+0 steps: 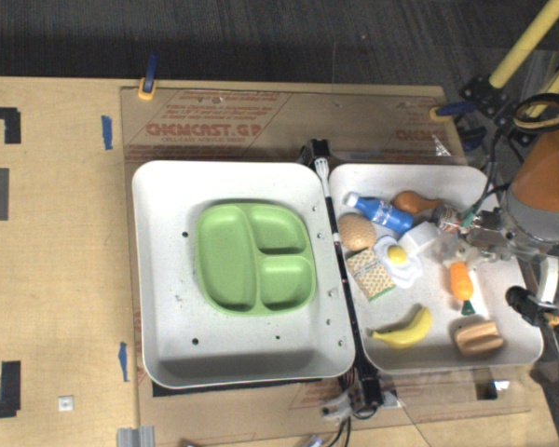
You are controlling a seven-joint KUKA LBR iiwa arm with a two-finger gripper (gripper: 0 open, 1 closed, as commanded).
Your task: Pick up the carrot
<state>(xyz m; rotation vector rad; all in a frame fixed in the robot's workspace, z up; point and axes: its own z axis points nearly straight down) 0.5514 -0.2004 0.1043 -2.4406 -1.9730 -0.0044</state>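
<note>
Carrot [460, 282] — smooth, stubby, orange — lies beside a curved banana [403, 328].

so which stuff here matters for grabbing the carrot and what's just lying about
For the job: carrot, gripper.

Lying about: banana, blue bottle, fried egg, green plate, bread roll.

Two shallow white bins sit side by side on a cardboard-covered bench. The left white bin [158, 250] holds a green three-compartment plastic plate [254, 256]. The right white bin [447, 177] holds a small orange carrot [460, 282], a yellow banana [403, 329], a blue bottle [382, 212] and a brown bread roll [478, 336]. The grey arm with its orange band [547, 180] stands over the bin's right rim.
</note>
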